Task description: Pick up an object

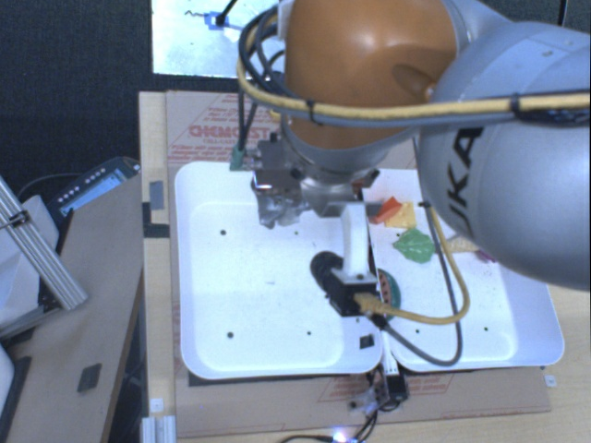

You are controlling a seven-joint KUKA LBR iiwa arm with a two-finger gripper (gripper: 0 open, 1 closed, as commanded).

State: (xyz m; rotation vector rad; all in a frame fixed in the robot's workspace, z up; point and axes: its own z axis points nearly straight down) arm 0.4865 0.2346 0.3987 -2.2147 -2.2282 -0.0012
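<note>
My gripper (275, 209) hangs over the far part of the left white bin (231, 284), under the grey wrist with its orange band. Nothing shows beneath it except bare bin floor. In the right bin (517, 335), near its far left corner, lie an orange piece (388, 207) and a yellow piece (403, 216) touching each other, with a green crumpled thing (416, 246) just in front of them. A dark round thing (389, 289) with green and orange on it peeks out at the divide between the bins, partly hidden. The arm hides much of the right bin.
Both bins rest on a cardboard sheet (208, 123). A grey handheld device (92, 187) and an aluminium rail (37, 261) lie on the bench to the left. A pale sheet (199, 35) lies behind the bins.
</note>
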